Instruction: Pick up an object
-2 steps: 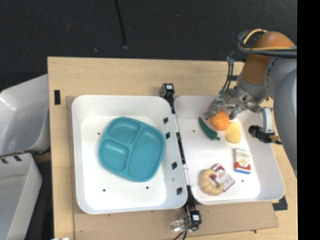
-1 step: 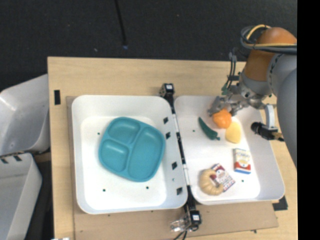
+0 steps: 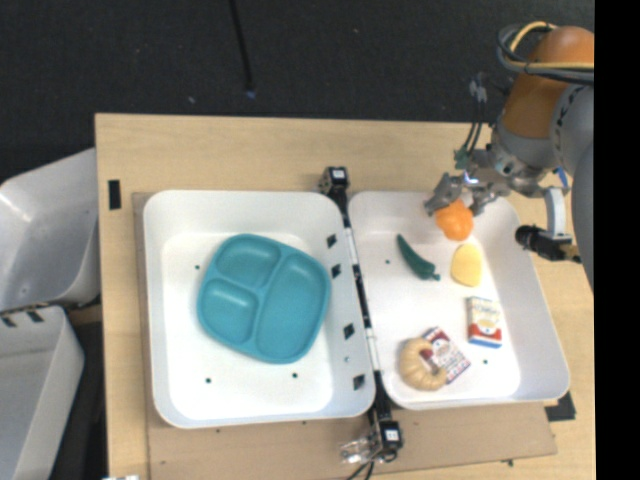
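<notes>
My gripper point(image 3: 459, 204) hangs over the far part of the right bin point(image 3: 530, 358), on the arm coming in from the right. A small round orange fruit point(image 3: 455, 221) sits between its two fingertips, and the fingers are shut on it. Below it in the same bin lie a pale yellow lemon-like piece point(image 3: 466, 265) and a dark green pepper point(image 3: 415, 256). Nearer the front are a small red and white box point(image 3: 484, 322) and a tan bun point(image 3: 421, 363) with a red and white packet point(image 3: 444, 353) leaning on it.
The left bin point(image 3: 170, 368) holds a teal divided plate point(image 3: 264, 297). A black clip point(image 3: 334, 179) sits at the far end of the ridge between the bins. White equipment point(image 3: 40, 238) stands to the left of the bench.
</notes>
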Available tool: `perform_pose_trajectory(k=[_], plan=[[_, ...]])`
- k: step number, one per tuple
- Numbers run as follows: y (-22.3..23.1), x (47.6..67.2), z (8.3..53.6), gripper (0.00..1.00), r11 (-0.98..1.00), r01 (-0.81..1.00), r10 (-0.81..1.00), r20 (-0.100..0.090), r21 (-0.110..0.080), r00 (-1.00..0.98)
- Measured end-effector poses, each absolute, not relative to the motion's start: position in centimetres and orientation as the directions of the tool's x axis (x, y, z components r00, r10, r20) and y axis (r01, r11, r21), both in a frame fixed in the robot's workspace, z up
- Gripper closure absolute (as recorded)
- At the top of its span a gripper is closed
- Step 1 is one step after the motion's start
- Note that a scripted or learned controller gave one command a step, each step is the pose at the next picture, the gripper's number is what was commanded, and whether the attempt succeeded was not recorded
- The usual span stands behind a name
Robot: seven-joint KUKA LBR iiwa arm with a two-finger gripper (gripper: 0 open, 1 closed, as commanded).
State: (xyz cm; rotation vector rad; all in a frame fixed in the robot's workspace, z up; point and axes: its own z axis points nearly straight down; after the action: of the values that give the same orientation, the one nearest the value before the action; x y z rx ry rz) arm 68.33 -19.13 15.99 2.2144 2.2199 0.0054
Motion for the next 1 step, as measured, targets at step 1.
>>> perform_pose_trajectory(k=[1], plan=[[-19.33, 68.42, 20.43, 1.00, 0.003, 1.000, 1.000, -0.002, 0.006, -0.003]])
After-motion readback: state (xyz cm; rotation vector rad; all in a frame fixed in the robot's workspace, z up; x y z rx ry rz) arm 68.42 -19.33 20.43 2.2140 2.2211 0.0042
